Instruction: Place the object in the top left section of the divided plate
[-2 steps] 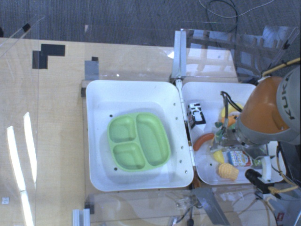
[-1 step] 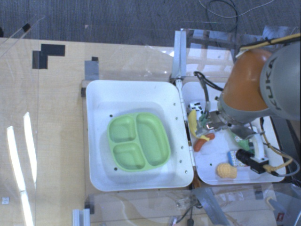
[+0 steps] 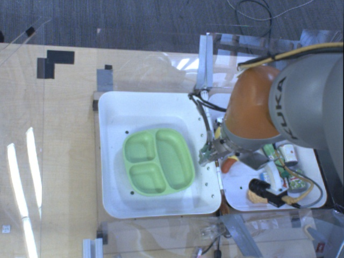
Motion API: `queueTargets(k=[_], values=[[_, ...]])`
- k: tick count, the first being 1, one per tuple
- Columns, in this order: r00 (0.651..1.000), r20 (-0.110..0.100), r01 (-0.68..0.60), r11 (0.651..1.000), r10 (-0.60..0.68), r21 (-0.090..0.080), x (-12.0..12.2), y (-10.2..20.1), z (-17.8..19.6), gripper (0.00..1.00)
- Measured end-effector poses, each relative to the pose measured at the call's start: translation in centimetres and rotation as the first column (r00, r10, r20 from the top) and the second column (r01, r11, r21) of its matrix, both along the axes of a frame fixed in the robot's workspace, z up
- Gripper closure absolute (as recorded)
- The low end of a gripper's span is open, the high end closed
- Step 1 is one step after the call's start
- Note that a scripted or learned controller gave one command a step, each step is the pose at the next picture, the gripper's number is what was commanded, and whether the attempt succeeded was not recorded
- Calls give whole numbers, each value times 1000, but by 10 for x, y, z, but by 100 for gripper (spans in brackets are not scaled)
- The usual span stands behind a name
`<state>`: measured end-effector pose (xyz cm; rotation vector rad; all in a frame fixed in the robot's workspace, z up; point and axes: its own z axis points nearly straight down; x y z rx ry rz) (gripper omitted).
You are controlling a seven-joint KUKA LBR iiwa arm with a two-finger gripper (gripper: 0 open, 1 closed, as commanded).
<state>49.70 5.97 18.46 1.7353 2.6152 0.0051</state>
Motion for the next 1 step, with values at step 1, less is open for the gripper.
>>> queueTargets(k=[1], values=[[971, -2, -241, 971, 241, 0, -6, 53, -65, 100]])
